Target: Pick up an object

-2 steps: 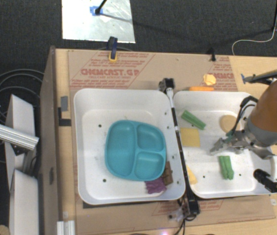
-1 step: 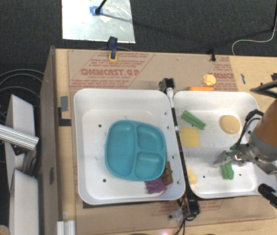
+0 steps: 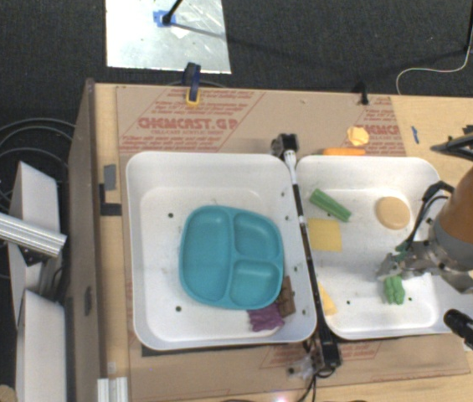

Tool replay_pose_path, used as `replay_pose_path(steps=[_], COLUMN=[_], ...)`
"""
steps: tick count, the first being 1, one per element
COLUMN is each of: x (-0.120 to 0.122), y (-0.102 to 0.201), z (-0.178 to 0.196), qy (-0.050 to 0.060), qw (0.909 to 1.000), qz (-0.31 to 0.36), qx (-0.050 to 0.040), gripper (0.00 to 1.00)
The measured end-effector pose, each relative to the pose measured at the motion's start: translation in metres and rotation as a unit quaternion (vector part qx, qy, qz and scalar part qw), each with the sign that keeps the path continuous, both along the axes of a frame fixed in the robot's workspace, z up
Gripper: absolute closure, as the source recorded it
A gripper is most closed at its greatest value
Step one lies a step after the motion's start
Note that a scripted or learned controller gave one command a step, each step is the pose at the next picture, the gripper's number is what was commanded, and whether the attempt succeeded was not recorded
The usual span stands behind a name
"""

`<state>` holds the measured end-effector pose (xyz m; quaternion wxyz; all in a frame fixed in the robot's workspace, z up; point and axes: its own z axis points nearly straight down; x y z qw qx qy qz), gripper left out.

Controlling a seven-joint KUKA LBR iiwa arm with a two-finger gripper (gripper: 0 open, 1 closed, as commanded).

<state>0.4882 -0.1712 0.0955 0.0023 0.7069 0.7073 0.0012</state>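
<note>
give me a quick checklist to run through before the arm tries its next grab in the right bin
1. Gripper is over the right white bin: ok.
2. Small green block lies right beside the gripper: ok.
3. Whether the block is between the fingers: cannot tell.
4. Long green stick, yellow square sponge and round tan disc lie apart from the gripper: ok.
5. Teal divided plate is in the left white bin, out of the way: ok.

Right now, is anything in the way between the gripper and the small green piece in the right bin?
Nothing visible. The gripper sits directly over the green piece, near the right bin's front edge.
</note>
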Motion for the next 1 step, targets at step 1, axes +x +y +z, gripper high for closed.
replay_pose_path(steps=[1], x=[0.0004], y=[0.0898], z=[0.0762], qy=[-0.001], qw=[1.0], qz=[0.006], qx=[0.0018], gripper=[1.0])
